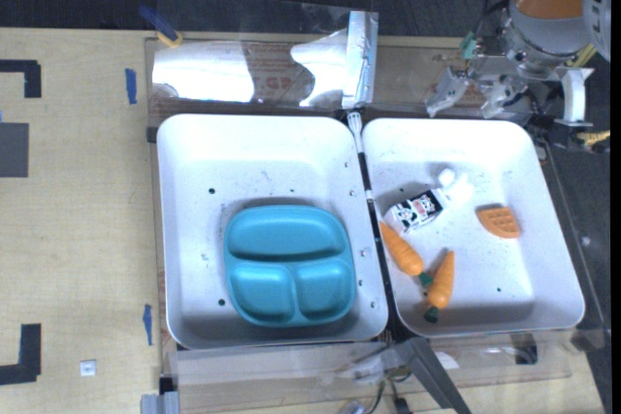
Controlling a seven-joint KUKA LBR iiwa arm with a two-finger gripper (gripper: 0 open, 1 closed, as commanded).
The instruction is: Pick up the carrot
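Two orange carrots lie in the right bin (543,208) near its front left. One carrot (402,250) lies slanted beside the divider. The other carrot (441,280) stands nearly lengthwise just to its right, green end toward the front. My gripper (476,95) hovers over the back rim of the right bin, well behind both carrots. Its fingers are spread and open, with nothing between them.
A white and black small bottle (423,206) lies behind the carrots. An orange ridged food piece (500,221) sits to the right. The left bin (184,160) holds a blue divided plate (288,262). Clear plastic sheeting (291,63) lies behind the bins.
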